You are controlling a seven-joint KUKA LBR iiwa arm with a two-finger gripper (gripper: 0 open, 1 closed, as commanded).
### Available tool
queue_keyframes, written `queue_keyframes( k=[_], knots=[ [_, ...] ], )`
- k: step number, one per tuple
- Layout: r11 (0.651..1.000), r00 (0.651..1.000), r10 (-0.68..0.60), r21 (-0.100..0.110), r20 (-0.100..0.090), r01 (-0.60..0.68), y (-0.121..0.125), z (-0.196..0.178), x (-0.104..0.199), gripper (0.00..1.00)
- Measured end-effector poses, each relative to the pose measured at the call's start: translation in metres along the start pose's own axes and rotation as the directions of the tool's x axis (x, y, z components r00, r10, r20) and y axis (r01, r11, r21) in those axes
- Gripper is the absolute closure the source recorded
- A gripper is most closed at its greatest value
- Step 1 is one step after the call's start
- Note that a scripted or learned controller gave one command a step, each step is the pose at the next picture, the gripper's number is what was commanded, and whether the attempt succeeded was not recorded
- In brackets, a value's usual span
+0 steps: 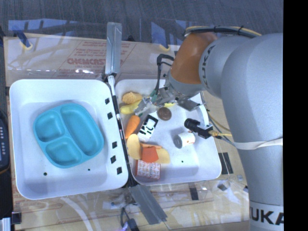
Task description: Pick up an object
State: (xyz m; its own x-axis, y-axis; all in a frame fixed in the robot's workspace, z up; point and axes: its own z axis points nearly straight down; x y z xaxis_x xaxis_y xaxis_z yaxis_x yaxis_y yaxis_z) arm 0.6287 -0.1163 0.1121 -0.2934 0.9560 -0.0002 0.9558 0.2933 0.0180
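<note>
Over the right bin [211, 170] our gripper [150, 100] is hanging low, close to the back left corner. We are using the orange carrot [132, 126] as our landmark for everything.

From the one camera view, we are looking down at a pile of toy food. The carrot is lying by the left wall of the right bin. Just behind it a yellow piece [126, 109] and a tan bun [131, 98] are sitting. Beside the carrot a black and white card [148, 127] is lying flat. A brown round piece [164, 113] is resting a little further right. In front of the carrot a red and orange block [150, 153] and a little can [148, 170] are waiting. Far left of the carrot, a blue plate [69, 134] is sitting in the left bin [19, 177].

We are guessing the carrot is light, hard and a bit slippery. Taking it across its thick middle looks best.

We cannot tell how the tip is set, or if anything is in it.
</note>
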Motion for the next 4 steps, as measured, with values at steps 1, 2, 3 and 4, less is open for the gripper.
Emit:
queue_keyframes(
  k=[1, 2, 3, 4],
  knots=[
    [0.999, 0.999, 0.038, 0.011, 0.004, -0.038, 0.031, -0.171, -0.012, 0.00],
    [0.973, 0.973, 0.230, 0.027, 0.002, -0.230, -0.027, -0.019, -0.033, 0.00],
    [0.999, 1.000, 0.030, 0.020, 0.000, -0.030, 0.004, 0.023, -0.082, 0.00],
    [0.999, 1.000, 0.025, 0.022, -0.001, -0.025, 0.006, 0.015, -0.081, 1.00]
  ],
)
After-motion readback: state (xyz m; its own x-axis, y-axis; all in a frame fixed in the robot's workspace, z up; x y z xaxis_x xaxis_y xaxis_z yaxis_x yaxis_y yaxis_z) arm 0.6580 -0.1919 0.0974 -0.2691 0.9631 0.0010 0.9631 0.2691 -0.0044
